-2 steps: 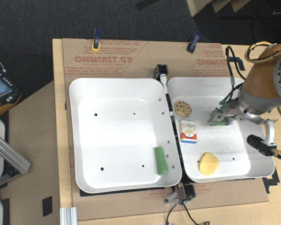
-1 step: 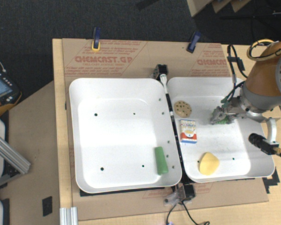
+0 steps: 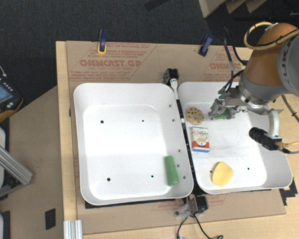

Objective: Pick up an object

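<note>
My gripper (image 3: pixel 222 111) hangs low over the back of the right bin (image 3: pixel 269 176), just right of a round speckled cookie (image 3: pixel 193 115). A bit of green shows under the gripper, too small to tell what it is. In front of the cookie lies a small white carton with a red and blue label (image 3: pixel 200 139). A yellow rounded object (image 3: pixel 222 174) rests near the right bin's front edge. A green cylinder (image 3: pixel 171 170) lies in the left bin (image 3: pixel 89 133), at its front right corner.
The bins stand side by side on a cardboard sheet (image 3: pixel 139 59) held by blue clamps (image 3: pixel 102 37) at the back. The grey arm with its orange band (image 3: pixel 271 59) comes in over the right bin's back right. A black fitting (image 3: pixel 262 136) with cables hangs off it.
</note>
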`<state>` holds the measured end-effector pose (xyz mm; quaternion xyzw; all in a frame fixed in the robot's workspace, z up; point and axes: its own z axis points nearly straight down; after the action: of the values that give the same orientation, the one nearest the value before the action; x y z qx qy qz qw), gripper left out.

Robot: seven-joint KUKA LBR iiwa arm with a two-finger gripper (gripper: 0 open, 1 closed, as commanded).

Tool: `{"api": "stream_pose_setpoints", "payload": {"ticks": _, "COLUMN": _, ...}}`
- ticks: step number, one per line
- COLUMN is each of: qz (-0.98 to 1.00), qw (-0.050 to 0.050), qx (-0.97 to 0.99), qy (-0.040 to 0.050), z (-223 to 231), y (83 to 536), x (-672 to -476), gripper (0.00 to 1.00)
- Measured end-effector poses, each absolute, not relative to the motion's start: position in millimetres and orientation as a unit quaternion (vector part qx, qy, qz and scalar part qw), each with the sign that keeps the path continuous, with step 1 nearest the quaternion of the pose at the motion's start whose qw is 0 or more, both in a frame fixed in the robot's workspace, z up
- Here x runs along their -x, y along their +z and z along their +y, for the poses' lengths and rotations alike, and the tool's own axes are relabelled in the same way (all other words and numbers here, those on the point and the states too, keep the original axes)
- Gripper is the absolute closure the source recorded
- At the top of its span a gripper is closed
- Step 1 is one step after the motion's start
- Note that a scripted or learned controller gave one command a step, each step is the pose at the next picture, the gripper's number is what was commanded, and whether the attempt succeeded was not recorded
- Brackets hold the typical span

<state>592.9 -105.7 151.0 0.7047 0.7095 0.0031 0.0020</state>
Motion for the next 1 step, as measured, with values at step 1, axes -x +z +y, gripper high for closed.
{"api": "stream_pose_setpoints", "payload": {"ticks": 1, "qz": 0.71, "qw": 0.003, "qx": -0.704, "qy": 0.0044, "z": -42.9, "y": 230.3, "x": -609.3, "gripper": 1.0}}
